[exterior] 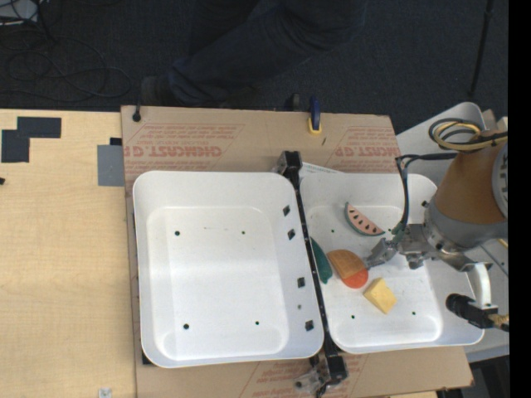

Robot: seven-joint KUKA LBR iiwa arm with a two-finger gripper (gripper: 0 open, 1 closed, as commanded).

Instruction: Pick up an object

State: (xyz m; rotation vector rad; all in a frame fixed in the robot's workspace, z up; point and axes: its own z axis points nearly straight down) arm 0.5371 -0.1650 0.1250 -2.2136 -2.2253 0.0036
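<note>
The right bin [415,326] holds a watermelon slice [363,219], a tan bread-like piece [346,263] with a red-orange round piece [355,279] against it, a yellow cheese wedge [381,295] and a green item [319,262] by the left wall. My gripper [388,251] reaches in from the right, low over the bin, its fingers just right of the tan piece and above the cheese wedge. Nothing shows between the fingers.
The left bin [217,264] sits beside the right one, with a black divider clamp [300,247] between them. Both rest on a cardboard sheet [216,143]. The arm's grey body and orange band [469,185] overhang the right bin's right side.
</note>
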